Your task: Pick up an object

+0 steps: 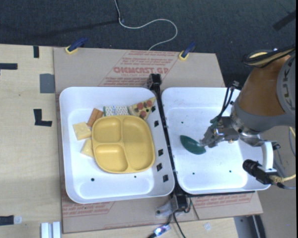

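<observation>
Hand (207, 142) low beside green object (192, 145)

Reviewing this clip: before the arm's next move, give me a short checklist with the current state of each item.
1. Gripper over the right bin: ok.
2. Gripper at the dark green object: ok, its tip meets the object's right end.
3. Object between the fingers: cannot tell.
4. Green object apart from the bin walls: ok.
5. Yellow divided plate and small pieces in the left bin, away from the arm: ok.

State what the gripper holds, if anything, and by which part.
Cannot be told: the gripper sits at the right end of the dark green object, but no hold is visible.
</observation>
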